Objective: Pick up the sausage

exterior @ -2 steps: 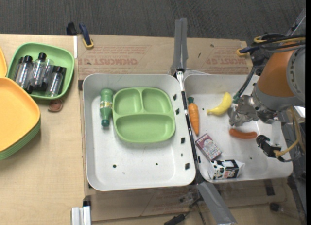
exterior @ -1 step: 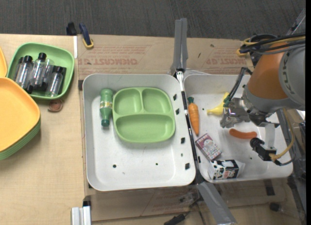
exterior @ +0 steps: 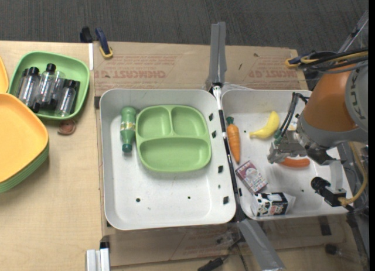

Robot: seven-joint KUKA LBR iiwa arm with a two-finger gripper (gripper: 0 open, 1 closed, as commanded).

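Observation:
The sausage, a short red-orange link, lies flat on the floor of the right bin, towards its right side. My gripper hangs low right over the sausage's left end and hides that end. The grey arm with its orange band comes in from the right above it.
The right bin also holds a carrot along its left wall, a banana, a pink packet and a small carton. In the left bin are a green divided plate and a green bottle.

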